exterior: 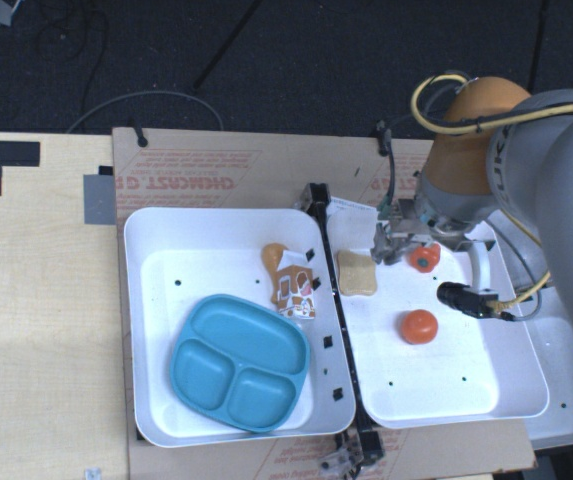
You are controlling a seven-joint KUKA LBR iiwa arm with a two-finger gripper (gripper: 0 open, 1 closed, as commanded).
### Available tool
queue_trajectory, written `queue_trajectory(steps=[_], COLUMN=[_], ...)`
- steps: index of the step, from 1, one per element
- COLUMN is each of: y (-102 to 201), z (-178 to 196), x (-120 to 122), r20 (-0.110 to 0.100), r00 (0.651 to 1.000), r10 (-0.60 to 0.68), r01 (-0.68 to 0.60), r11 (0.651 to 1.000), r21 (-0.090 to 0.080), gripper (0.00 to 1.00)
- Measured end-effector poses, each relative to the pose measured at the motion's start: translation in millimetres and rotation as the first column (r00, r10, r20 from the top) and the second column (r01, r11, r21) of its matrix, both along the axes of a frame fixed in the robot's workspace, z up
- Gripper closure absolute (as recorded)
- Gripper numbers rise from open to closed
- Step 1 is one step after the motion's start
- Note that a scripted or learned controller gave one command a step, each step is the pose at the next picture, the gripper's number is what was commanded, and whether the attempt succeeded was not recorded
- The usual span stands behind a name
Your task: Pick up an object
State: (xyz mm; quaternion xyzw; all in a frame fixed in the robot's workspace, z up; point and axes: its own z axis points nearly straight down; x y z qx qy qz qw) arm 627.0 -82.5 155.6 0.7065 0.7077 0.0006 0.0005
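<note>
Two shallow white bins side by side on the tabletop (pixel 36 298), left bin (pixel 151 258) and right bin (pixel 466 388), sharing a dark divider strip (pixel 331 298) down the middle. Left bin largely taken up by a blue compartment plate (pixel 238 362) at lower centre, with a small printed packet (pixel 294 293) and an orange-brown piece (pixel 273 258) crowded against the upper right wall by the divider; open floor along the left and top edges. Right bin roomier: wide bare floor across the lower half and right side. A tan sponge-like block (pixel 356 272) just beside the divider at upper left of that bin, a red-orange tomato-like ball (pixel 419 326) alone near centre, well apart from the walls, a smaller red-orange object (pixel 425 258) higher up. Grey arm with orange band (pixel 471 128) entering from the upper right of the frame, bent downward, gripper (pixel 403 246) low over the upper part of the right bin, just beside the smaller red-orange object. Fingers too dark and cluttered to tell whether spread or pressed together. Mirrored red print on the cardboard (pixel 181 180) above the left bin, not clearly readable.
</note>
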Motion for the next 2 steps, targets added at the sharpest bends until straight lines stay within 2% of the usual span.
queue_trajectory(steps=[1,2], y=[-2.4,-11.4], z=[42.8,101.6], x=[-1.4,-2.2], r20=[0.0,0.002], r00=[1.0,1.0], r10=[-0.001,-0.002], r01=[0.001,0.002], r11=[1.0,1.0], r21=[0.0,-0.002], gripper=[1.0,1.0])
